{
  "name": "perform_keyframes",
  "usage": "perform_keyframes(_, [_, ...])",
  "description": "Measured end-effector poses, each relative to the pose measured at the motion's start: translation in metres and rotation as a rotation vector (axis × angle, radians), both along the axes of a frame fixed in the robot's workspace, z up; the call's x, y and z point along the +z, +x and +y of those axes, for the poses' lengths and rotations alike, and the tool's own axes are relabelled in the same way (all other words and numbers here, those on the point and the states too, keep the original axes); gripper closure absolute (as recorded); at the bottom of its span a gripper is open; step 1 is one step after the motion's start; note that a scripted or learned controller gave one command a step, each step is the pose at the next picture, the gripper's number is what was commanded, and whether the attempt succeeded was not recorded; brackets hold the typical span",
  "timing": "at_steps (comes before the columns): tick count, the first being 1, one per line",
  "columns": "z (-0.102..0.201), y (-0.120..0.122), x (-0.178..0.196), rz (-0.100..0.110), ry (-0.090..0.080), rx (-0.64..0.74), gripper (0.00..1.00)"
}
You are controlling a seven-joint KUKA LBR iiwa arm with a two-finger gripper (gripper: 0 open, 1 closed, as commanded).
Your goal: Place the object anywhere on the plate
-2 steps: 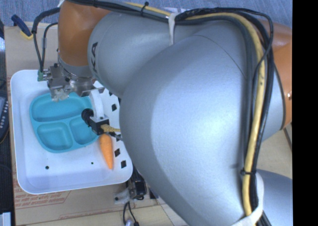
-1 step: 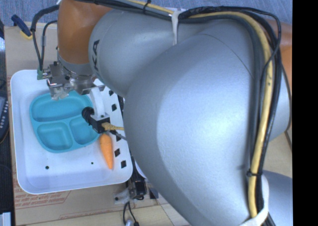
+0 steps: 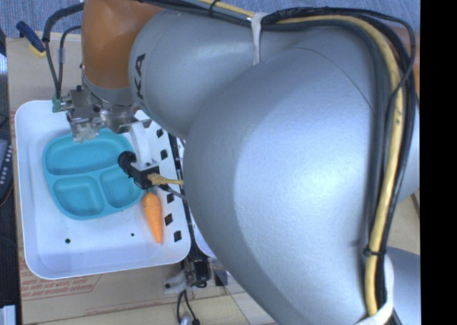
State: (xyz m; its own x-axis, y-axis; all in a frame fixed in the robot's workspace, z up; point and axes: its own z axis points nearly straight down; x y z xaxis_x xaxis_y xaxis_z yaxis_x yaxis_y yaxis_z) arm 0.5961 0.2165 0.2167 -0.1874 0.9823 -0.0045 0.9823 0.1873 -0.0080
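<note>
Lying beside plate (image 3: 86, 177): carrot (image 3: 153, 218)

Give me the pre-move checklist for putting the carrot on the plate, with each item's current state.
1. Carrot located: ok, it lies on the floor of the left bin, beside the plate's right edge.
2. Carrot off the plate: ok, so the task is not yet done.
3. Plate free to receive: ok, all three blue compartments look bare.
4. Gripper position: not ok, it hovers over the plate's upper edge, not over the carrot.
5. Finger state: cannot tell, the wrist hides it.
6. Path to the carrot: cannot tell, a black fitting with a yellow cable sits just above it.
</note>
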Motion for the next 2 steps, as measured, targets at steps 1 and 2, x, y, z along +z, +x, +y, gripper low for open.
perform_keyframes(1, [0.0024,-0.0003,0.0095,0.0,-0.001,0.011,1.0])
perform_keyframes(2, [0.0047,-0.0005,0.0191,0.0,0.0,0.021,1.0])
